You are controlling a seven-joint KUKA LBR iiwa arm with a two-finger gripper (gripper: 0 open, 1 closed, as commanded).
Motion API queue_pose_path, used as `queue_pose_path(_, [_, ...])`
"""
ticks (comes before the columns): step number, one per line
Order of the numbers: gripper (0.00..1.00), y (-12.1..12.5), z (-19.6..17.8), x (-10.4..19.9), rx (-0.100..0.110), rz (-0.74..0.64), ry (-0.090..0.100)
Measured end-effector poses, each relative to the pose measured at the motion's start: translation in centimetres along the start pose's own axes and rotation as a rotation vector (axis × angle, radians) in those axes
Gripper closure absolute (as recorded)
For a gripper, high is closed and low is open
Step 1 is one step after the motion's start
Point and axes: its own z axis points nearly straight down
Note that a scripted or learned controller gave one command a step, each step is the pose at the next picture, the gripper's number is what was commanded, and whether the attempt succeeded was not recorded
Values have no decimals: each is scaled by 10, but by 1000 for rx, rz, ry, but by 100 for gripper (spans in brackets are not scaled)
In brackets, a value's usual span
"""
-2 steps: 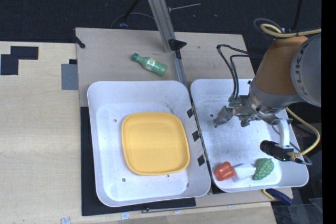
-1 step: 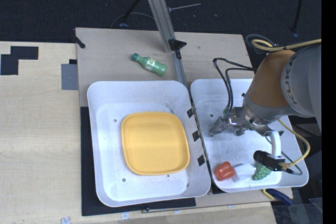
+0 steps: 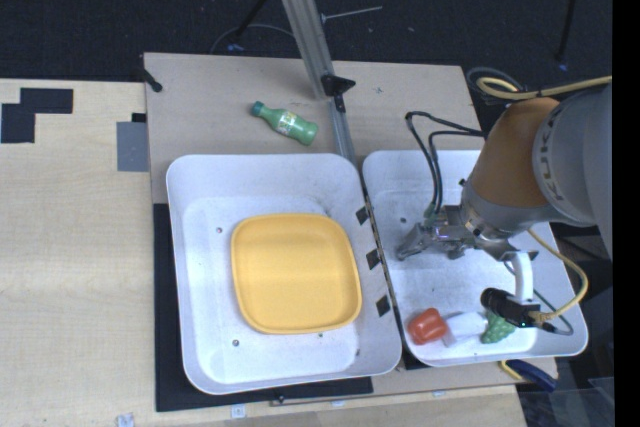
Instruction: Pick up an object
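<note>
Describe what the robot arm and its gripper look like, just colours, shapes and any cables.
The arm is a thick, rounded grey body with a broad orange band above the wrist. Black cables loop from its wrist end across the right bin. The gripper is a small grey metal assembly with thin fingers. A yellow cable trails near the arm.

Arm (image 3: 535,165) bent low, wrist down

A robotics lab: industrial arm (image 3: 540,165), aluminium camera mast (image 3: 308,15), loose cables (image 3: 430,145), bench (image 3: 200,95) with white bins (image 3: 190,185).
</note>
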Motion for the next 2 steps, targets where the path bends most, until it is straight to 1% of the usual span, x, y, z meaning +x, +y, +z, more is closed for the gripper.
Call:
queue_pose_path(1, [100,0,-11,-1,-2,3,0])
queue_pose_path(2, [100,0,-73,-5,-4,1,0])
